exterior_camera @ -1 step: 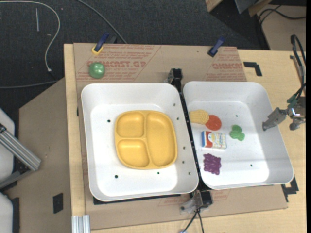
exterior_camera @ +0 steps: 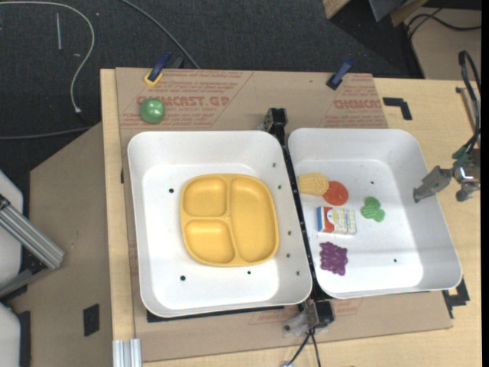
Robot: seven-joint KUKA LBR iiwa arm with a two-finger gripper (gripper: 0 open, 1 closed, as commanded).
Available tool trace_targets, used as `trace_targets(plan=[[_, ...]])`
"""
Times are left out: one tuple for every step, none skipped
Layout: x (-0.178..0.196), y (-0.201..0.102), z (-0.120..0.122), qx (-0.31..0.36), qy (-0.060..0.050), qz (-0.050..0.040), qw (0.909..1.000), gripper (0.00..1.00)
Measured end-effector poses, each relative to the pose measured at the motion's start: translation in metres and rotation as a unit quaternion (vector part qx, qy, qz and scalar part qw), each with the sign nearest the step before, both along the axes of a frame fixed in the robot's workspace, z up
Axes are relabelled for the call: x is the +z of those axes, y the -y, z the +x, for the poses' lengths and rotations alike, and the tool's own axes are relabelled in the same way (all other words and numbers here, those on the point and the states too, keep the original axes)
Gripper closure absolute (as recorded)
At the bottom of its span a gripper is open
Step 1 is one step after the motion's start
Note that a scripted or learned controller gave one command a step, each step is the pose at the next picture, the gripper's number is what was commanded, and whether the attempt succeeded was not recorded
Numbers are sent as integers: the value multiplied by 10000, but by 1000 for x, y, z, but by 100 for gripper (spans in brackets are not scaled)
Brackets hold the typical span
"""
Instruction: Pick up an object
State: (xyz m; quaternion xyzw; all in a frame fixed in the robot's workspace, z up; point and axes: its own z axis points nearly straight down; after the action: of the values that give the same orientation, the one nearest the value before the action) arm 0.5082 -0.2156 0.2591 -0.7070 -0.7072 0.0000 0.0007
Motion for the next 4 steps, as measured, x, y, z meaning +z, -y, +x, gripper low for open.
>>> trace_targets(plan=[[-44, -3, 6, 2, -21, 11, 10000, 0], [-88, -7, 9, 3, -25, 13, 10000, 0], [-151, -7, 10, 0, -29, 14, 10000, 0], [-136, -6, 12, 2, 11, 1, 10000, 100]])
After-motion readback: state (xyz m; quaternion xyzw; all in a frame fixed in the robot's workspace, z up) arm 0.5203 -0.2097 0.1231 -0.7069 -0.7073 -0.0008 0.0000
